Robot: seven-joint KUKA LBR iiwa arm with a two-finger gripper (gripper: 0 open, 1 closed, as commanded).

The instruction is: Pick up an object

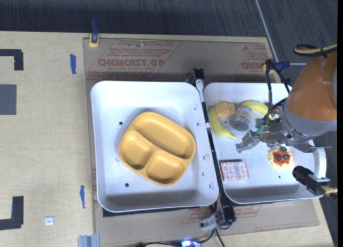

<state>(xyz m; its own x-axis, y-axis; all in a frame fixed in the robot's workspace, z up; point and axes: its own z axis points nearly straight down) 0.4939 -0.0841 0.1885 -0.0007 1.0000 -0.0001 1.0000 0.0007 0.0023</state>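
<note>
In the right bin (pixel 257 195) we see several small things that could be picked up. A banana (pixel 221 126) lies near the bin's left wall, curving down toward the middle. A yellow corn-like piece (pixel 225 110) rests against the banana's upper end. Just beside it to the right lies a small can (pixel 244 117), and a second yellow piece (pixel 256 106) curves over the can's top. A flat card with red print (pixel 233 170) lies near the front left corner. A small orange and red item (pixel 281 157) sits toward the right side, partly under the arm.

The gripper (pixel 250 142) hangs low in this bin, just below the can and right of the banana. We cannot tell how far it is open, and we see nothing held in it. The arm (pixel 316 98) comes in over the bin's right side.

The left bin (pixel 107 133) holds one large yellow tray (pixel 156 147) with three compartments, lying roughly in its middle. Both bins sit on a brown board (pixel 139 58) on the bench (pixel 37 133).
</note>
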